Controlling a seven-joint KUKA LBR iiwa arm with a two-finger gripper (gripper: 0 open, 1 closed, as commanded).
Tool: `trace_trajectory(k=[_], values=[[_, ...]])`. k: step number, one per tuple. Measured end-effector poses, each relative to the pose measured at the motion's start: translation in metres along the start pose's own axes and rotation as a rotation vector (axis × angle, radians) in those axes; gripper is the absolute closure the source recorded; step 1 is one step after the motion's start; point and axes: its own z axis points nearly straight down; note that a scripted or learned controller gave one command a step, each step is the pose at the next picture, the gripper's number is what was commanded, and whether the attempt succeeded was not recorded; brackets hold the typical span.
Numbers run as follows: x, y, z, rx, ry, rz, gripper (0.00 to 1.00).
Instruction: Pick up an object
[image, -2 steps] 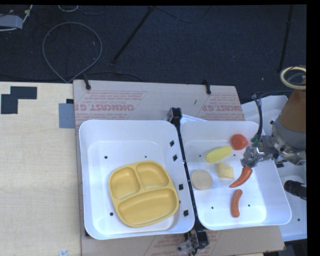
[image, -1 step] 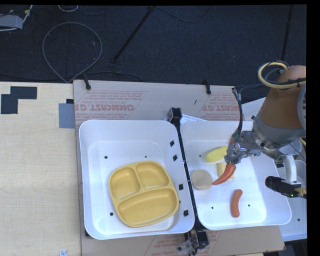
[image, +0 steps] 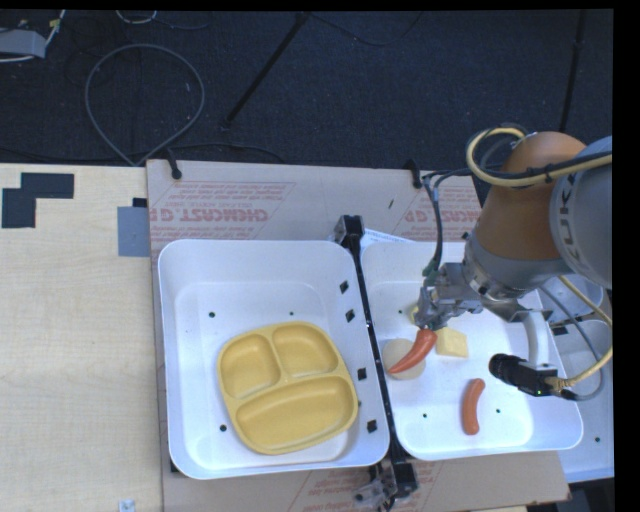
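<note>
In the right bin (image: 520, 440), my gripper (image: 431, 322) points down near the bin's left side. It is shut on the upper end of a red-orange chili pepper (image: 415, 355), which hangs slanting down to the left. The pepper's tip lies over a pale round piece (image: 398, 350). A yellow cheese wedge (image: 454, 345) sits just right of the pepper. An orange sausage (image: 471, 407) lies further toward the front right of the same bin.
The left bin (image: 190, 300) holds a yellow divided plate (image: 288, 385). A black divider (image: 362, 330) runs between the bins. The arm's grey body and orange band (image: 535, 160) hang over the right bin's back, with cables and a black fitting (image: 520, 372) at its right.
</note>
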Motion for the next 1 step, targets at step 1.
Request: trace_trajectory(k=[1], values=[[0.0503, -0.0116, -0.0013, 0.001, -0.001, 0.000, 1.00]])
